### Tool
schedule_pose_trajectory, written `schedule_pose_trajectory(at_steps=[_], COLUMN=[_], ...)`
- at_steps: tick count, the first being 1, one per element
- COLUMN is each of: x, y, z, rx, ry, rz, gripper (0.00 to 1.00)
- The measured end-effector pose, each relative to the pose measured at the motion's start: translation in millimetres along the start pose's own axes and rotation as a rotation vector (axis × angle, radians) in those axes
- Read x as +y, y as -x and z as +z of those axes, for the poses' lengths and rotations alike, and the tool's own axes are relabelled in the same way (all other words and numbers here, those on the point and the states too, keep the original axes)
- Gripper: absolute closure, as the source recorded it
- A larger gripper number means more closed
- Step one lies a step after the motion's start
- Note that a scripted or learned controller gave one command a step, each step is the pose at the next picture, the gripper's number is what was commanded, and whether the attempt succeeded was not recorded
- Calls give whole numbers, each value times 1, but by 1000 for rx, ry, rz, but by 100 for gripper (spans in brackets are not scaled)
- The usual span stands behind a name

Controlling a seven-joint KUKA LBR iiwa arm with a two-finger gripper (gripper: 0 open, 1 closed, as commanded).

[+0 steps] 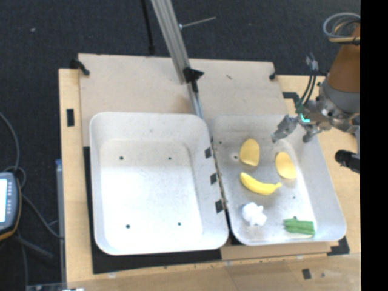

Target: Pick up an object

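Pincer (294,130) spread open, empty, above right bin's (321,180) far edge; yellow piece (285,165) just below, long axis toward camera.

The arm (342,71) is cut off at the right edge, so only its wrist end shows. A device (7,204) at the left edge is cut too, its screen unreadable. The metal post (165,26) runs out past the top edge. The white lump (254,214) is too small to identify.
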State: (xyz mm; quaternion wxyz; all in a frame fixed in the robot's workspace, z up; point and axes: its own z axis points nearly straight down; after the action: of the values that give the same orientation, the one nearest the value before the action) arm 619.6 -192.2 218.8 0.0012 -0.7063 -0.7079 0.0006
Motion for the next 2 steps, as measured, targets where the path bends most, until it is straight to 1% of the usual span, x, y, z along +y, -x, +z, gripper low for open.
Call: schedule_pose_trajectory(at_steps=[1,2], x=[1,-7], y=[0,-3], z=[-3,56], rx=[-3,-3], ry=[4,-2], rz=[-2,2], gripper=[0,0])
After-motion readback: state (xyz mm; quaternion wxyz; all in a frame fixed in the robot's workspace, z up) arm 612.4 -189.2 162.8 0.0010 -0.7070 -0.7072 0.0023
